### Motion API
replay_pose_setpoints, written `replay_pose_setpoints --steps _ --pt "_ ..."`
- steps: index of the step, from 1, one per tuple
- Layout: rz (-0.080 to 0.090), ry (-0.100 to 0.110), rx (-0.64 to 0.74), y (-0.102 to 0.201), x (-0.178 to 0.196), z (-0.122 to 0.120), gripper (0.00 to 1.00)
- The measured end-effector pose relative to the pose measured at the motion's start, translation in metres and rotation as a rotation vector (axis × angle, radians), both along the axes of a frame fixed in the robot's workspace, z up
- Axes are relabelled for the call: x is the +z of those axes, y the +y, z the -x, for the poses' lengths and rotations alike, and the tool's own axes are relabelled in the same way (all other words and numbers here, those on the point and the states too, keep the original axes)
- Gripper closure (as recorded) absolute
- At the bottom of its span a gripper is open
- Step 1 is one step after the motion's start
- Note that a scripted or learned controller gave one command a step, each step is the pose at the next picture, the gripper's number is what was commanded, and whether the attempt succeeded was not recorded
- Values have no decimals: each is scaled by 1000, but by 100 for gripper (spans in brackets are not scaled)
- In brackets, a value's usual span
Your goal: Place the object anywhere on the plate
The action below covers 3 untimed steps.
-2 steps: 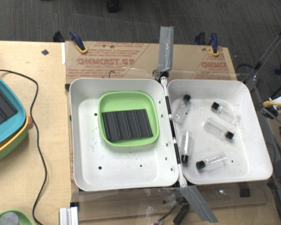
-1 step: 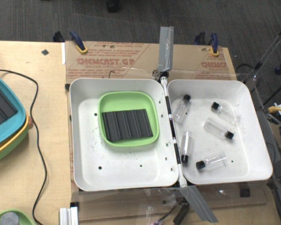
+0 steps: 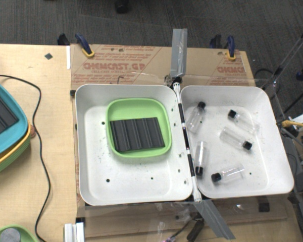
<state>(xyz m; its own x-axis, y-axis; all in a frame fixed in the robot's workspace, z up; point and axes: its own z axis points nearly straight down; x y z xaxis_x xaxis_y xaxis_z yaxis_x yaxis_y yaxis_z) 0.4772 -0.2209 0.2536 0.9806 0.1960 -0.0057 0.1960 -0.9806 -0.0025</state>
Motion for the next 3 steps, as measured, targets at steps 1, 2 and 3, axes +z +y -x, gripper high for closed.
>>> replay_pose_setpoints --steps 1,2,3 --pt "2 -2 6 -1 47 -1 0" --pt "0 0 2 -1 24 -1 0" --pt "0 0 1 -1 0 0 0"
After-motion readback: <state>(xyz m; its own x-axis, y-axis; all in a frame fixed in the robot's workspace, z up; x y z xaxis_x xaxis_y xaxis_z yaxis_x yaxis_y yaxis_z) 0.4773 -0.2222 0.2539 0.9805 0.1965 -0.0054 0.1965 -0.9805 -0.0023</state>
